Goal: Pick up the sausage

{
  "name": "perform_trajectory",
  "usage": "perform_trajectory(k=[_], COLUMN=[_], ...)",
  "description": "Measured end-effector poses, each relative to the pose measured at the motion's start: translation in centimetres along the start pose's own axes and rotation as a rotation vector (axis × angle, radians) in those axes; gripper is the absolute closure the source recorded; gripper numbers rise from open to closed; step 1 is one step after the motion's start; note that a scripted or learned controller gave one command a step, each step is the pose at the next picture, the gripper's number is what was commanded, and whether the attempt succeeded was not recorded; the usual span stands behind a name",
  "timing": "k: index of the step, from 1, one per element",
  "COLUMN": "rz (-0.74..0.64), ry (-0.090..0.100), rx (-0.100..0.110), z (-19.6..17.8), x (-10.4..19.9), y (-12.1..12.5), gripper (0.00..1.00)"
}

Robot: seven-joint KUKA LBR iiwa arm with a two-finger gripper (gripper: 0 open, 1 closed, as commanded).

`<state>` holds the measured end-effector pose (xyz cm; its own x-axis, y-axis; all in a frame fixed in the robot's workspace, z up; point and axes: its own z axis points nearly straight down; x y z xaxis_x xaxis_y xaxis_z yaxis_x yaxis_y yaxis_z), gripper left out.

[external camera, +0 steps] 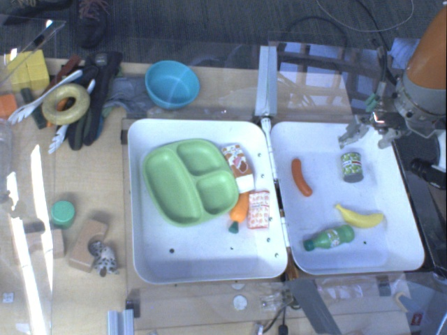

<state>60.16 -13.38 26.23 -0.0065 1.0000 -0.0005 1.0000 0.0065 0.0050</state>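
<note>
Four things lie in the right bin (412, 257): the sausage (302, 177) at its left-centre, a can (352, 167) to the sausage's right, a banana (360, 217) below the can, and a green bottle (330, 239) lower still. The sausage rests flat on bare white floor, its long axis running from upper left to lower right, well apart from the can and near the bin's left wall.

The gripper (368, 135) hangs at the upper right of the frame, over the bin's top edge and just above the can. Its two fingers stand spread apart with nothing between them, so it is released and holds nothing.

As I judge it, the step in hand is the approach. To do it well, the arm should travel left and a little down the frame until the gripper is centred over the sausage's middle, passing high enough to miss the can. The wrist should turn so the fingers close across the sausage's narrow width, not along its length. The descent should be straight and reach nearly to the bin floor, since the sausage is low and round and a shallow grip may squeeze it out sideways. One finger must land between the sausage and the left wall; there looks to be room, but an off-centre drop could roll the sausage toward that wall. Close gently, then lift straight up.
</note>
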Motion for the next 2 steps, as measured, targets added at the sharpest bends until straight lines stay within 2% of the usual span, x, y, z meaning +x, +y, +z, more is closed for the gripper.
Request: perform_trajectory(k=[1, 2], rz=[0.138, 0.136], ry=[0.000, 0.002], rx=[-0.002, -0.009], z=[16.9, 15.7], x=[4.1, 4.2], y=[0.8, 1.1], gripper=[0.00, 1.00])
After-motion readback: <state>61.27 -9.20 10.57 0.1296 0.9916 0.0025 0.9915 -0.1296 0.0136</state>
